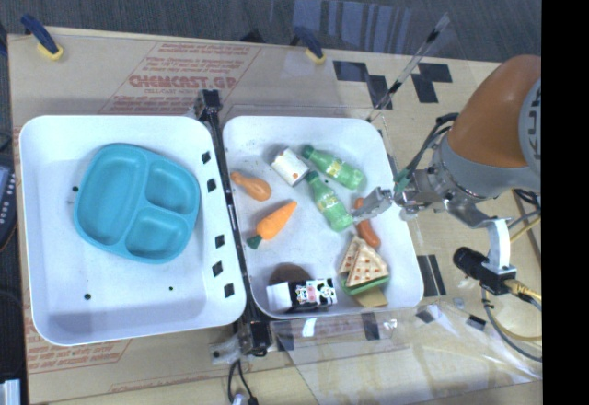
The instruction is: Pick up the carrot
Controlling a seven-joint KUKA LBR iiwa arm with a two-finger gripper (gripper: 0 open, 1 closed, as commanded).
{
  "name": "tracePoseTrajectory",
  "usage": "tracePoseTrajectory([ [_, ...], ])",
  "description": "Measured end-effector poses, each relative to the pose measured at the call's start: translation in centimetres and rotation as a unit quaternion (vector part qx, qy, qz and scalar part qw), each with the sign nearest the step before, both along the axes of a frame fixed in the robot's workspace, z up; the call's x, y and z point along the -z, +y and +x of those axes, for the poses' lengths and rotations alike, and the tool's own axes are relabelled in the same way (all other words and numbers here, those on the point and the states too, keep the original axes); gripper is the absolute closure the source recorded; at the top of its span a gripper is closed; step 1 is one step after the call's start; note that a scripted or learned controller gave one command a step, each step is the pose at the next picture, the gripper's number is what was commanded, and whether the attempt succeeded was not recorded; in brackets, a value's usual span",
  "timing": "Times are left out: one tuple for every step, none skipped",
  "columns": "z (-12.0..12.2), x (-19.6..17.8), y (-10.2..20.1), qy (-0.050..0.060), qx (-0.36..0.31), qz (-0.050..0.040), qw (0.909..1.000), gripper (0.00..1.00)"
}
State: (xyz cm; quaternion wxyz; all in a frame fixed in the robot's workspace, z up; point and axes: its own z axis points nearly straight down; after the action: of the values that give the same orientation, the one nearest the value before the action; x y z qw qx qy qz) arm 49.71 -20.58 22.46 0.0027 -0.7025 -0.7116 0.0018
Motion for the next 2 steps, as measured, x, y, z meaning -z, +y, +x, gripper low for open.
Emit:
tracePoseTrajectory([
  [0.4, 9.7, 9.6, 0.004, 0.096, 0.0014, 0.9954, 0.0],
  [4.7, 13.0, 9.5, 0.002, 0.138, -0.0014, 0.9905, 0.0],
])
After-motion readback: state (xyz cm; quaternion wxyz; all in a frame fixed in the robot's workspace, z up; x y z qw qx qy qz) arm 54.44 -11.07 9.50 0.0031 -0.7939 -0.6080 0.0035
